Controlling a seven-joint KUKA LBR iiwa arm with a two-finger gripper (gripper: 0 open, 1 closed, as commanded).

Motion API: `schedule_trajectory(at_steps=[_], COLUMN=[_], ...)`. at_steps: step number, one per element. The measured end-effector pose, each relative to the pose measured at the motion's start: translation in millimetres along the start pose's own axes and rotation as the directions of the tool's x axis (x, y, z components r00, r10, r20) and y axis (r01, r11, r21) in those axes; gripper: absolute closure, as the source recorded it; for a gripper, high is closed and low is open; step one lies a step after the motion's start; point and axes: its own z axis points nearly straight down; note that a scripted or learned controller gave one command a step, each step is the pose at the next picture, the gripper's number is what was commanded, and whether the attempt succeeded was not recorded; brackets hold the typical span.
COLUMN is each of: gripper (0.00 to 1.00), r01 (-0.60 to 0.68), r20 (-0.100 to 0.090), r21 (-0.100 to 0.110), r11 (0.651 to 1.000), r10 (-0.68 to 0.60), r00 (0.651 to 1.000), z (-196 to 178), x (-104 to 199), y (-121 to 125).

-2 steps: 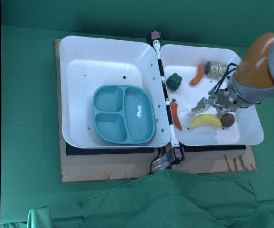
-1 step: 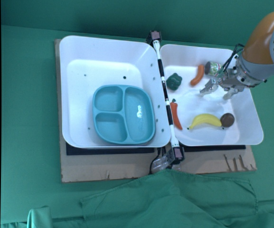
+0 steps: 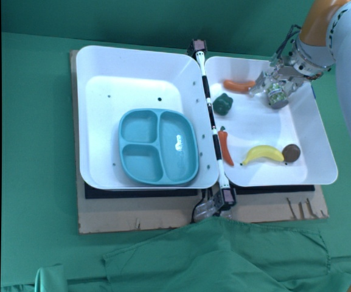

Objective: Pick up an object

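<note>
The right bin [image 3: 319, 140] holds several toy foods. An orange-red sausage-shaped piece [image 3: 239, 85] lies near its far wall, with a dark green pepper [image 3: 222, 104] just in front of it by the divider. A carrot [image 3: 225, 146] lies along the left wall. A yellow banana [image 3: 263, 155] and a brown round piece [image 3: 291, 152] sit near the front. My gripper [image 3: 277, 93] hangs low over the far part of this bin, just right of the orange-red piece. A small greenish-grey shape shows at its tip; I cannot make out what it is.
The left bin [image 3: 102, 72] carries a teal divided plate [image 3: 158, 146] in its front half. A black-and-white bar [image 3: 210, 111] runs between the bins. Green cloth [image 3: 224, 254] is bunched at the bench's front edge.
</note>
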Motion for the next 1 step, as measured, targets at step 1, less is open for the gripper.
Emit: schedule_trajectory(at_steps=[1], gripper=[1.00], r01=[0.000], r20=[0.009], r21=[-0.015], r11=[1.000], r10=[0.000], r00=[1.000], z=[-14.3], x=[-0.6], y=[3.1])
